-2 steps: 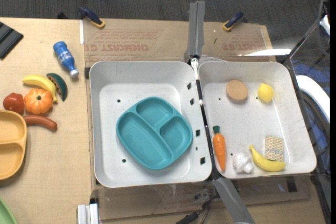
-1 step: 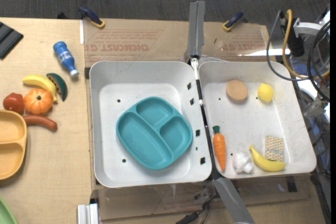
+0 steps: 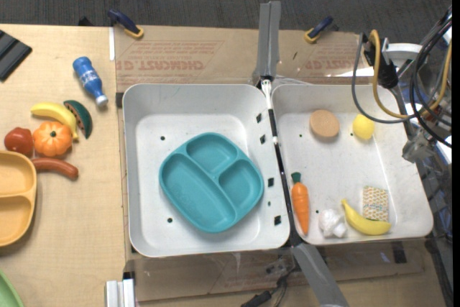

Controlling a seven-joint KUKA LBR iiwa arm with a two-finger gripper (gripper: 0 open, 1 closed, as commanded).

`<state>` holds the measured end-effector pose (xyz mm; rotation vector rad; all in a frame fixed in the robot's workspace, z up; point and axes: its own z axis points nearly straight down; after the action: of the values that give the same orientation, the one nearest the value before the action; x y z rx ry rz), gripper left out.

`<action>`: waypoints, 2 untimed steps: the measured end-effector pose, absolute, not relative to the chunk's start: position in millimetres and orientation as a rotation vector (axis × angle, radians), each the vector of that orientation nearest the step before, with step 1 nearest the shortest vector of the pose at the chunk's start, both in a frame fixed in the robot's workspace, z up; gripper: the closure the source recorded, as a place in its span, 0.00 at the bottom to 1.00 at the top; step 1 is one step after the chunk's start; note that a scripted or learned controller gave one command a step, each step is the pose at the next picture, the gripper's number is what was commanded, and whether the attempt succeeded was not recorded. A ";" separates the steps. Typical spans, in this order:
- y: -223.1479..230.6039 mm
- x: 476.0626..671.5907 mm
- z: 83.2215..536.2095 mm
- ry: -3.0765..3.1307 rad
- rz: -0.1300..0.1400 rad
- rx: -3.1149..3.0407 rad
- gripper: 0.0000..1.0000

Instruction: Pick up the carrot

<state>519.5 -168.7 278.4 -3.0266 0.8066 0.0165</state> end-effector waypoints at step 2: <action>-206.7 489.9 363.6 0.837 0.005 -3.016 1.00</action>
<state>489.9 -206.7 363.6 -3.0159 0.8365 0.0055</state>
